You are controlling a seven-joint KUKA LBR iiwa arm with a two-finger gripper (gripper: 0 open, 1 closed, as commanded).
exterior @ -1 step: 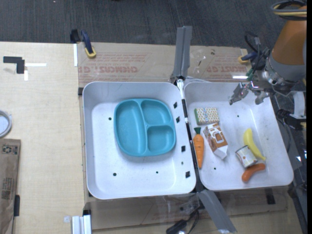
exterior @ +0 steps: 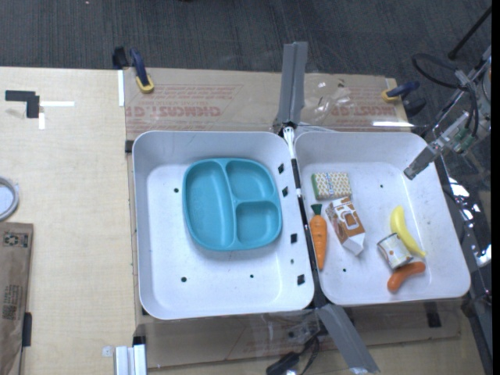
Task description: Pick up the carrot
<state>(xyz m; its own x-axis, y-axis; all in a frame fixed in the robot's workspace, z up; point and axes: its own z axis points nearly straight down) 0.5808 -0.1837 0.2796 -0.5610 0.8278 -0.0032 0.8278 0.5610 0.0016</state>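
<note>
**Desk:** Camera view from above the bench. What is in the two bins?

**Photographer:** Two shallow white bins sit side by side. The left bin (exterior: 156,209) holds a teal divided plate (exterior: 232,203) with three compartments, lying flat near its middle. The right bin (exterior: 367,287) holds the food items.

**Desk:** Where is the carrot?

**Photographer:** The carrot (exterior: 319,239) lies in the right bin, hard against its left wall, beside the divider between the bins. Its green top points to the far side, its orange tip toward the camera. Just to its right is a small carton (exterior: 346,223), tilted, and beyond that a green-and-white packet (exterior: 331,183).

**Desk:** And the rest?

**Photographer:** Near the bin's right side lie a banana (exterior: 405,229), a tin can (exterior: 391,251) on its side touching it, and an orange sausage-shaped piece (exterior: 405,276) at the near edge.

**Desk:** The arm?

**Photographer:** The gripper (exterior: 416,167) hangs over the right bin's far right corner, well apart from the carrot. Whether its jaws are released or clenched cannot be told from this angle; nothing is visible between them.
</note>
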